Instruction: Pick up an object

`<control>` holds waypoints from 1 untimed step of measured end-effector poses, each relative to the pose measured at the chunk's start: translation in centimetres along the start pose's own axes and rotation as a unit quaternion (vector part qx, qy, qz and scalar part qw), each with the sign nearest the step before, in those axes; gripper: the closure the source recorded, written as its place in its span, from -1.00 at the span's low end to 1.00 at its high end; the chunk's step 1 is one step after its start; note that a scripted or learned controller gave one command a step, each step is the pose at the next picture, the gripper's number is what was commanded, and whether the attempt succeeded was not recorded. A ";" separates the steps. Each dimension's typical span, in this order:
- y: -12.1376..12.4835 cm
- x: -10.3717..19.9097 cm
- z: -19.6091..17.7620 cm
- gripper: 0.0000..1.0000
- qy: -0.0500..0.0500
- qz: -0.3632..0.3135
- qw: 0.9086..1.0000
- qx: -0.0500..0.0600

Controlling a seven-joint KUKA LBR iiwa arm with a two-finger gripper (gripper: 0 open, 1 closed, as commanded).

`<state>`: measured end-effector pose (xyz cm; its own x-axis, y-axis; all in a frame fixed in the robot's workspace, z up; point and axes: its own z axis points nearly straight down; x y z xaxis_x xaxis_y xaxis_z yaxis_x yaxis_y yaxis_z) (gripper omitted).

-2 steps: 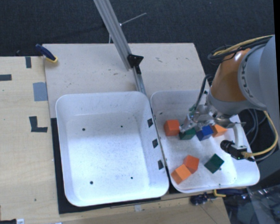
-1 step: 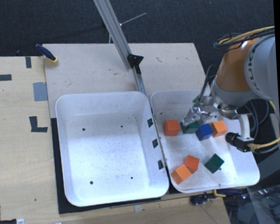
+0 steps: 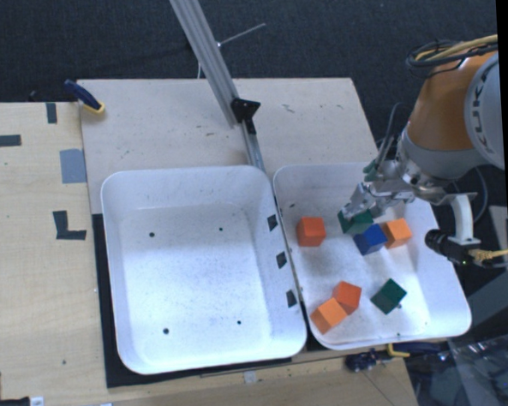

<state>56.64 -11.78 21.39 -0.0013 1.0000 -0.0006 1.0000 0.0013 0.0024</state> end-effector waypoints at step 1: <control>0.1 0.0 -4.3 1.00 0.000 0.000 1.000 0.000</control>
<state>56.74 -11.76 25.68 -0.0017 1.0000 -0.0008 1.0000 0.0017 0.0031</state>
